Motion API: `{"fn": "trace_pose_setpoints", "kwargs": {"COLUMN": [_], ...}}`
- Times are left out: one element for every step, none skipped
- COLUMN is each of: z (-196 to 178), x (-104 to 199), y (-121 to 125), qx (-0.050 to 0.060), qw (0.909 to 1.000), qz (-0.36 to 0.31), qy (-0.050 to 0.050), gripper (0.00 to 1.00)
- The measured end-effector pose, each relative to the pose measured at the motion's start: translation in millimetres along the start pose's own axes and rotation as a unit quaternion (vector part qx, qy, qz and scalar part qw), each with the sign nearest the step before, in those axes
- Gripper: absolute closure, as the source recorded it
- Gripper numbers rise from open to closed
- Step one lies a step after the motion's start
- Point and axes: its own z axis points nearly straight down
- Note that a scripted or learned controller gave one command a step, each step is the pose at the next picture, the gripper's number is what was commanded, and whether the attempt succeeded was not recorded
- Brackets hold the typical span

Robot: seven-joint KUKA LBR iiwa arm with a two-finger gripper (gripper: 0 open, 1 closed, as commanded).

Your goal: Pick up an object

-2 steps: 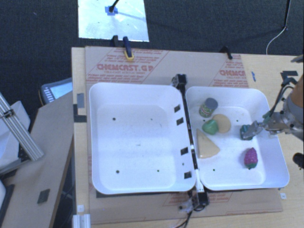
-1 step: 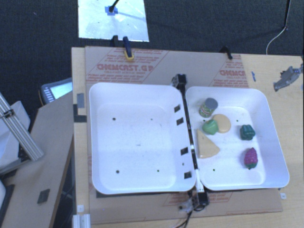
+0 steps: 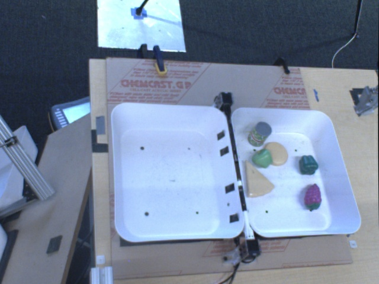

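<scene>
The right white bin (image 3: 293,215) holds several small objects. A small can (image 3: 259,134) with a grey lid and green label stands near its back left. Just in front of it, a green apple-like piece (image 3: 262,157) touches a tan round disc (image 3: 277,153). A pale yellow wedge (image 3: 258,183) lies against the bin's left wall. A dark green pepper-like toy (image 3: 307,164) sits toward the right, and a magenta bunch of grapes (image 3: 312,196) lies in front of it.
The left white bin (image 3: 172,176) sits beside the right one, with black clips (image 3: 228,170) along the shared wall. A cardboard sheet (image 3: 177,81) lies under both. A shiny metal plate (image 3: 141,16) lies at the back, and a grey bracket (image 3: 365,99) at the right edge.
</scene>
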Motion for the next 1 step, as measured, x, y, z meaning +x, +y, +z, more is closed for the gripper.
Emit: {"fn": "trace_pose_setpoints", "kwargs": {"z": [58.3], "x": [0.6], "y": [-89.5], "qx": [0.007], "qw": [0.9999], "qz": [0.007], "qy": [0.003], "gripper": [1.0]}}
